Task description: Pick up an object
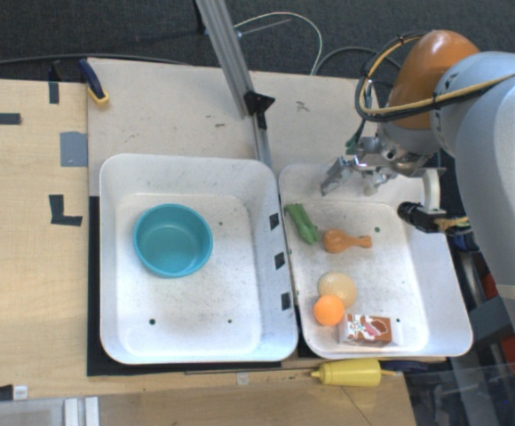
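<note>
The gripper's (357,173) two metal fingers (333,177) stand spread apart, with nothing between them. They hang above the far rim of the right-hand shallow white plastic bin (417,273), near its far left corner, and the view does not settle whether they touch the rim. Behind them the grey arm with its orange band (431,56) comes in from the right, with black and yellow cables looped around the wrist.

Nearest the fingers inside that bin lies a slim green vegetable-shaped toy (302,223), set at a slant close to the bin's left wall. Just beside it, toward the middle of the bin, rests an orange-brown toy drumstick (344,240), its thin end pointing right. Farther toward the near edge sits a pale cream rounded object (337,286), and touching its near side is a small bright orange ball (328,311). Just to the right of the ball lies a flat red and white packet (366,329).

The left-hand shallow white bin (124,327) holds a teal round plastic bowl (173,240), upright, in its left half.

Outside the bins, a yellow bottle-shaped object (350,374) lies on its side on the bench by the near edge of the right bin. A grey metal pole (226,43) slants down from the top of the view to the gap between the two bins.
</note>
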Robot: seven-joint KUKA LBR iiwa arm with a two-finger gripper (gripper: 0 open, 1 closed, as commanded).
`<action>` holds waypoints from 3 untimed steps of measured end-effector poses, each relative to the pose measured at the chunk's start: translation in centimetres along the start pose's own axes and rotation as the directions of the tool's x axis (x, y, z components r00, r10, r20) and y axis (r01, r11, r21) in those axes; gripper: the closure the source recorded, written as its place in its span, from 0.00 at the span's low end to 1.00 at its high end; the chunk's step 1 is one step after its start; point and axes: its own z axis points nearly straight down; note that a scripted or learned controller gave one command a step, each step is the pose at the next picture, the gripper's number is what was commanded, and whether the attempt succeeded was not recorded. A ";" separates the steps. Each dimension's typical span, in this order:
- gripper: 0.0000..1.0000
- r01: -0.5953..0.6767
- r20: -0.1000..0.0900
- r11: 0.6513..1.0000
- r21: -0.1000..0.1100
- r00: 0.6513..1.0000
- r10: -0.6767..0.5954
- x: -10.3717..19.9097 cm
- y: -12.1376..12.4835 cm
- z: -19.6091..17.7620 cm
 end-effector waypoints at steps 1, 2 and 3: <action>1.00 0.002 0.001 1.000 -0.005 1.000 -0.002 0.0 0.2 -1.4; 1.00 0.000 0.000 1.000 -0.006 1.000 0.000 0.4 -0.3 -7.1; 1.00 0.000 0.000 1.000 -0.012 1.000 0.000 0.0 0.7 -12.5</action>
